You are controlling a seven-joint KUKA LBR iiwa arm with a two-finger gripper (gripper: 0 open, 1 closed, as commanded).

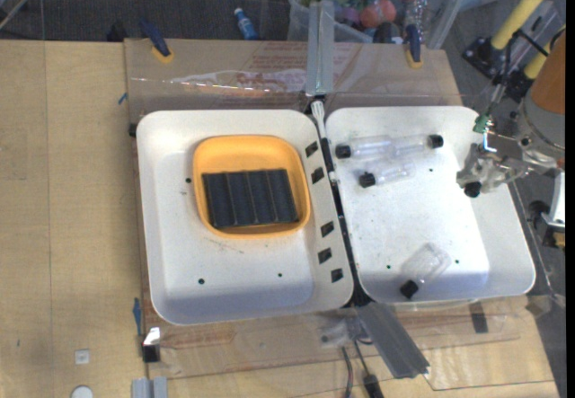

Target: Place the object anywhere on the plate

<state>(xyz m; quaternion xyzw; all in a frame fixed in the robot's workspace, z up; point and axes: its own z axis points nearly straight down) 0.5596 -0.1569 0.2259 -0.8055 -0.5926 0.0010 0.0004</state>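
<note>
Your gripper (pixel 473 179) is hovering at the right bin's (pixel 467 248) right edge; you cannot tell its finger state. Clear capped tubes (pixel 386 150) are lying, seemingly, near that bin's far edge, while the orange plate (pixel 208 154) is sitting in the left bin (pixel 171 252).

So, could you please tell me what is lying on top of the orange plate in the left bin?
A dark ribbed block lies flat on the orange plate, covering most of its middle. Whatever is under the block is hidden.
</note>
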